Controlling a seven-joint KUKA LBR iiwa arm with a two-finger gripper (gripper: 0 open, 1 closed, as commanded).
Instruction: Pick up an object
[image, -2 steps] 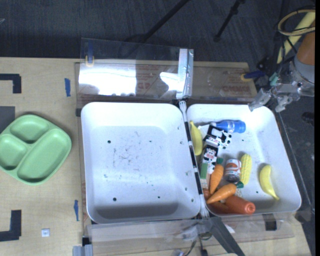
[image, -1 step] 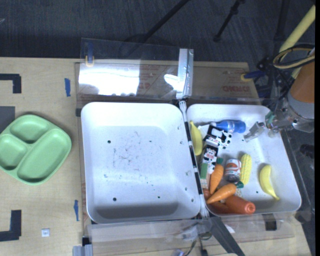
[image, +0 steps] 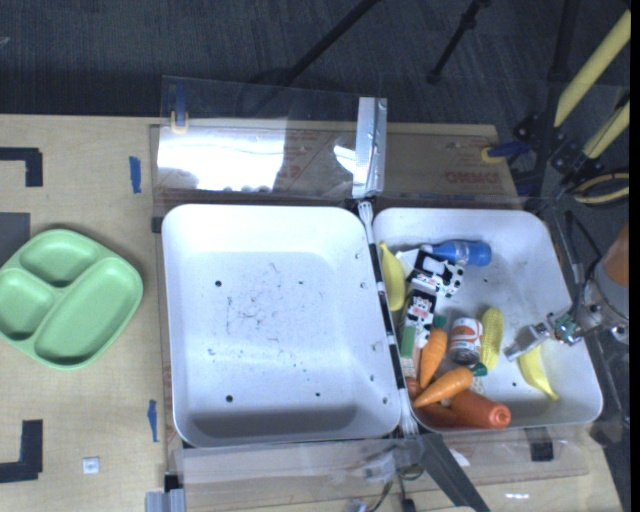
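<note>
Hand (image: 540, 338) reaches in at right bin's (image: 520, 225) right edge; grip state cannot be told. Small banana (image: 537, 370) lies just below it, corn cob (image: 491, 337) just to its left.

My arm (image: 612, 300) is cut off by the right edge. My jaws are too small and blurred to read. Left of them, toys (image: 440, 330) overlap, hiding one another's lower parts.

Two bins sit side by side on the bench (image: 80, 170): the left bin (image: 180, 240) beside the right bin (image: 535, 235), which holds toy food (image: 445, 385). A divided plate (image: 65, 297) lies far left.
</note>
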